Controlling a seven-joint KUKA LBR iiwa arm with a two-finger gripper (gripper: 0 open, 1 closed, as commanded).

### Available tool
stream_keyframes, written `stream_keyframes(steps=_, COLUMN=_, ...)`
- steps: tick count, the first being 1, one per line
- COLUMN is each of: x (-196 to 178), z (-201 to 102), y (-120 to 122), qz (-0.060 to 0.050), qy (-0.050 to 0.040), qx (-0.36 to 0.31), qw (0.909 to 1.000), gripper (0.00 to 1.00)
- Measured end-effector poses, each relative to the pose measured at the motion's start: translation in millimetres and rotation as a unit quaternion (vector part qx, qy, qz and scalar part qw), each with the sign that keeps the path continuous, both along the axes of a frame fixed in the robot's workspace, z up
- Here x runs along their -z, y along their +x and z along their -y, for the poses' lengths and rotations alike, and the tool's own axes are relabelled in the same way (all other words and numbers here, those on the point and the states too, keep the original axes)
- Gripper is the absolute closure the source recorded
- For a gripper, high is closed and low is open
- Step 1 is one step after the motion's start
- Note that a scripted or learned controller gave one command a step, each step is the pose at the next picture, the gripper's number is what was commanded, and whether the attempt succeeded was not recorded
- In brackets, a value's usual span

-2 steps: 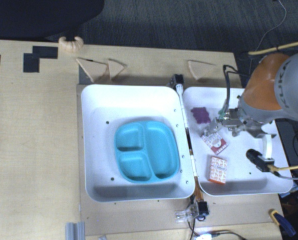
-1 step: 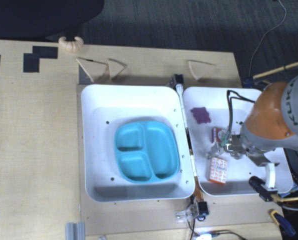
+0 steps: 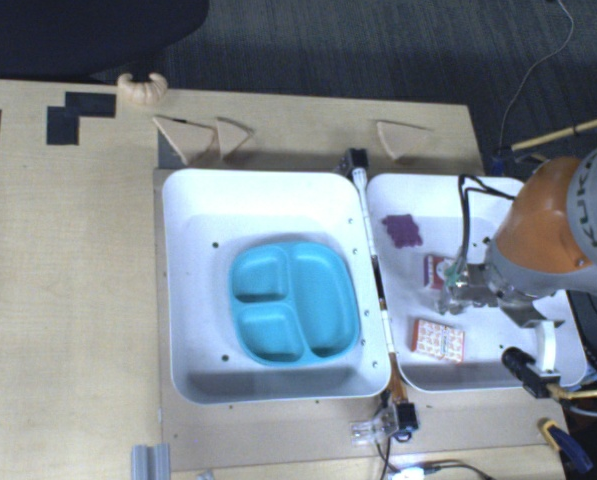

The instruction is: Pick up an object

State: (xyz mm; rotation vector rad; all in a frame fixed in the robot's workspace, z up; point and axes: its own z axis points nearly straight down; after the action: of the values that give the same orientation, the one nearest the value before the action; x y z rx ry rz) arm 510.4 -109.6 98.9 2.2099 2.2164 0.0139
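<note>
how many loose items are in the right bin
3: a purple piece near the bin's back, a red packet mid-bin by the gripper, a patterned card near the front. The arm may hide more.

You see two white bins, left bin (image 3: pixel 193 268) and right bin (image 3: pixel 418 373), both smooth moulded plastic with a soft sheen. At the left bin's centre, the blue divided tray (image 3: pixel 293 303) reads as glossy plastic. The bench (image 3: pixel 68 298) is pale, matt wood. At 12 o'clock, the floor (image 3: pixel 378 38) looks like dark, rough carpet. The arm (image 3: pixel 553 223) has a glossy orange band.
</note>
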Motion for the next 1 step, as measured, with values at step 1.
stream_keyframes(steps=1, x=11.0, z=95.0, y=3.5, qz=-0.002, qy=-0.0022, qx=0.001, qw=1.0000, gripper=1.00)
